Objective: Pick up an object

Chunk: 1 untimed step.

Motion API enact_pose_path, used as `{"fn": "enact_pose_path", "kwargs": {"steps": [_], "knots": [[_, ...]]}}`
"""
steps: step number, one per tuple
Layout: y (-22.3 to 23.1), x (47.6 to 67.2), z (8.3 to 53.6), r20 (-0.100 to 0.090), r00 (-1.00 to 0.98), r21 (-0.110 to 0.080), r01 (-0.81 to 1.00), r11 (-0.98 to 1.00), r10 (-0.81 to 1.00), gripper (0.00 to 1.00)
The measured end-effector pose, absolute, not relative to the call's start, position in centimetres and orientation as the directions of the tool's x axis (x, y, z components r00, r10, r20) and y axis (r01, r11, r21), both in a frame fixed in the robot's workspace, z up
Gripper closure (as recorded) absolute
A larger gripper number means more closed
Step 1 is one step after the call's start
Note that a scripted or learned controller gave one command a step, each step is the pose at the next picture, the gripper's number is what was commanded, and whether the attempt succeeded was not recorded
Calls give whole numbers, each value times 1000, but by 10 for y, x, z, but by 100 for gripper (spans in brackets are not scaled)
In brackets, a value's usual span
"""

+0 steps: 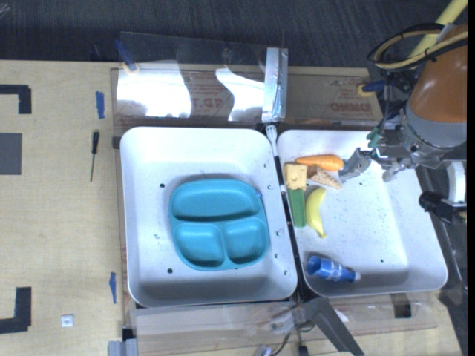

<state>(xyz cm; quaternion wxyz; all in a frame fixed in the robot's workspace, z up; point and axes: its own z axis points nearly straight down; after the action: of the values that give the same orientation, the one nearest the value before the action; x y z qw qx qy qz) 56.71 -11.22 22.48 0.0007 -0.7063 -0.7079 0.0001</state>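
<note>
Carrot (320, 162), orange and tapered, lies across yellow block (295, 175) beside jaws (373, 163) standing apart, holding nothing.

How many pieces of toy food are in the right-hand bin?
4, clustered by its left wall: a carrot at the top, a yellow block beside it, a green stick below that, and a banana alongside. More may hide under the pile.

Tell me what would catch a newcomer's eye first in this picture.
First, the bright blue divided plate lying in the middle of the left bin. Next, the small heap of toy food against the right bin's left wall: a carrot, a banana and a green piece. The gripper hangs just right of the carrot, and a blue bottle lies near that bin's front edge.
</note>
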Motion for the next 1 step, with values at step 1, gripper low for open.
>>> {"fn": "enact_pose_path", "kwargs": {"steps": [1], "knots": [[-103,627,94,0,166,7,986,-166,986,0]]}}
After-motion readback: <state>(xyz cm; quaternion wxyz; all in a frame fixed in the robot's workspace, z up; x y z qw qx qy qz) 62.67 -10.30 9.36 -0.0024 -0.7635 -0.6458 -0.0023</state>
